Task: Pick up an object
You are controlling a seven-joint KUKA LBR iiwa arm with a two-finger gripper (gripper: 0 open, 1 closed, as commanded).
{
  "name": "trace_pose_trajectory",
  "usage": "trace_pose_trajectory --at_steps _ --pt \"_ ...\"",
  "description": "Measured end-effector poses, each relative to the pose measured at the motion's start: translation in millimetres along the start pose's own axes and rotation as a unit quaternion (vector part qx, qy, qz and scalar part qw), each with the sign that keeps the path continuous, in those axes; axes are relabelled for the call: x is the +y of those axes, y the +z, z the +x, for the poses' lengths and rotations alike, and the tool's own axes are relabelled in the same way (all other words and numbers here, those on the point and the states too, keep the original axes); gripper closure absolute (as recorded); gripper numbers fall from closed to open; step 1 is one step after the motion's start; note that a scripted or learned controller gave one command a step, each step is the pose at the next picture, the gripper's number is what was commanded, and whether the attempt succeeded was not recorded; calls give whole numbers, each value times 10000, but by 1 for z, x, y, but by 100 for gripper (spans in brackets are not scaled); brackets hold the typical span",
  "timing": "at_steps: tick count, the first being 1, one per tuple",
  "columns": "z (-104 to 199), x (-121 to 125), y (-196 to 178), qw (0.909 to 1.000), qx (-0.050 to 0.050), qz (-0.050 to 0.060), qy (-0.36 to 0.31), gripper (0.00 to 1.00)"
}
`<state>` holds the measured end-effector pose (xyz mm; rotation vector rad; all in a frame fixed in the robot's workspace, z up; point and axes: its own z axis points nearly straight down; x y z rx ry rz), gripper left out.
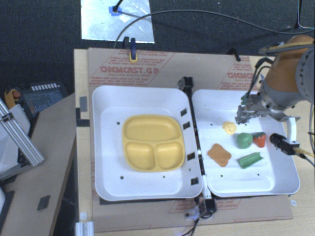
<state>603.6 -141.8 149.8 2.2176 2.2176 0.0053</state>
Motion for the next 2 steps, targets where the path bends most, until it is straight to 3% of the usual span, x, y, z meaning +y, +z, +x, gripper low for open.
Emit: trace_pose_trajectory --at_steps 2 --pt "-7 13 -92 10000 0 1 -22 100"
